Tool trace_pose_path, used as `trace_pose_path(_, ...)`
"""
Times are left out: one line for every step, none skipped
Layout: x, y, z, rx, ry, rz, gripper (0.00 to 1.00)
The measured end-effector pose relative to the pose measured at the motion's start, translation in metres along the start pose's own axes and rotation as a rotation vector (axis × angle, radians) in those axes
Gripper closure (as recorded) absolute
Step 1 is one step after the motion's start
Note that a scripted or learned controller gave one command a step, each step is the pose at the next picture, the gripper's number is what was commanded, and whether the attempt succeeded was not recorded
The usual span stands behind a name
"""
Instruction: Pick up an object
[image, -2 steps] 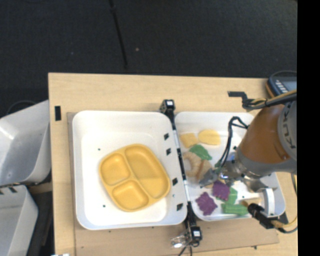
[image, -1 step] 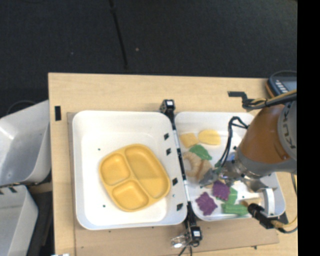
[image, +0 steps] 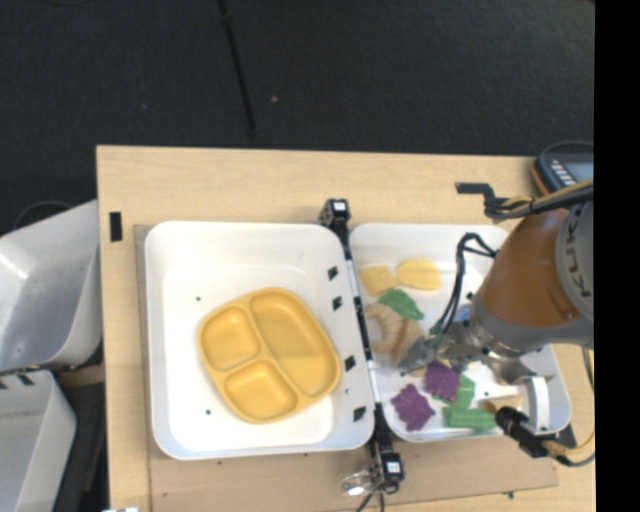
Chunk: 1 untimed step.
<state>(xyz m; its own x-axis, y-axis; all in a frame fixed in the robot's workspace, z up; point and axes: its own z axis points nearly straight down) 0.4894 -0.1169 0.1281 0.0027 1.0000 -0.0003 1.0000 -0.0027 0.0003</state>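
Reaching into the right bin (image: 560, 400), the gripper (image: 428, 352), whose state cannot be told, hangs over the tan piece (image: 392, 328) beside the purple pieces (image: 440, 380) and should descend squarely on one item, clear of its neighbours.

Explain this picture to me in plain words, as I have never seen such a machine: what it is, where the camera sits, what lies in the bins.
One camera looks down at a slant on a wooden bench. The grey and orange shape on the right is a robot arm reaching in; its gripper hangs low over the right bin. I cannot tell whether it holds anything. The left bin holds a yellow divided plate. The right bin holds small toys: a pale yellow piece, a green piece, two purple pieces and a green block. The arm is meant to pick up one of them.
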Motion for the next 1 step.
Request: trace_pose_path(0.0, 0.0, 0.0, 0.0, 0.0, 0.0, 0.0)
